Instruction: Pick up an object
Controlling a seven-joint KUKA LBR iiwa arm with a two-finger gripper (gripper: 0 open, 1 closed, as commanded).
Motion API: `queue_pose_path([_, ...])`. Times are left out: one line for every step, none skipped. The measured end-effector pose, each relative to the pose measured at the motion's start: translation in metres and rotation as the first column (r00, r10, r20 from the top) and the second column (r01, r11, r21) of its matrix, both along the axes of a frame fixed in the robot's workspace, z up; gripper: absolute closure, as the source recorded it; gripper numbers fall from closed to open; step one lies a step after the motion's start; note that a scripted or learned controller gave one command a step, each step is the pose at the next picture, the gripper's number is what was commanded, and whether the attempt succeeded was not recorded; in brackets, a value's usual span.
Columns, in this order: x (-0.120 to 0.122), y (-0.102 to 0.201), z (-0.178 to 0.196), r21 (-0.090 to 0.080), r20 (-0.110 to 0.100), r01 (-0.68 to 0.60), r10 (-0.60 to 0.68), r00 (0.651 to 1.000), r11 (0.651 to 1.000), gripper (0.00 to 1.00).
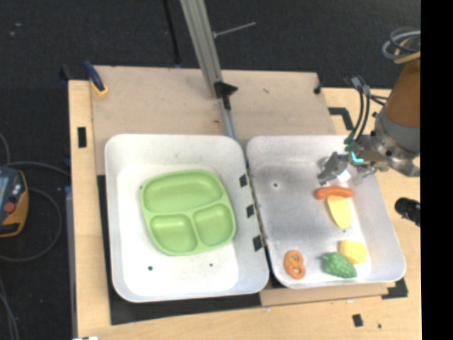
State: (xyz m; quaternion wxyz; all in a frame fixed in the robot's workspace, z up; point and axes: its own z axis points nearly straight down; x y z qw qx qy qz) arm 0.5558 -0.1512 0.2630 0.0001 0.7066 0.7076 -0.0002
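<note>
One orange-red piece [333, 193] lies just below the hand [338, 167]

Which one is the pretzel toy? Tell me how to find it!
Look at the right white bin, the one without the green plate. Go to its near edge, left of the bumpy green toy. The pretzel is the small orange-brown twisted loop with holes; its neighbours are solid green and yellow.

Even, fairly bright overhead light; soft, slightly grainy picture.
The white bins [180, 147] wash out pale, the right one shows grey smudgy shading, surroundings fall dark, and shadows stay faint.
</note>
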Motion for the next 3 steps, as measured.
queue_pose_path([0.0,0.0,0.0,0.0,0.001,0.0,0.0,1.0,1.0,0.0])
queue_pose_path([-0.005,0.008,-0.056,0.0,-0.003,0.001,-0.001,1.0,1.0,0.0])
queue_pose_path([-0.009,0.009,-0.099,0.0,-0.003,0.002,-0.002,1.0,1.0,0.0])
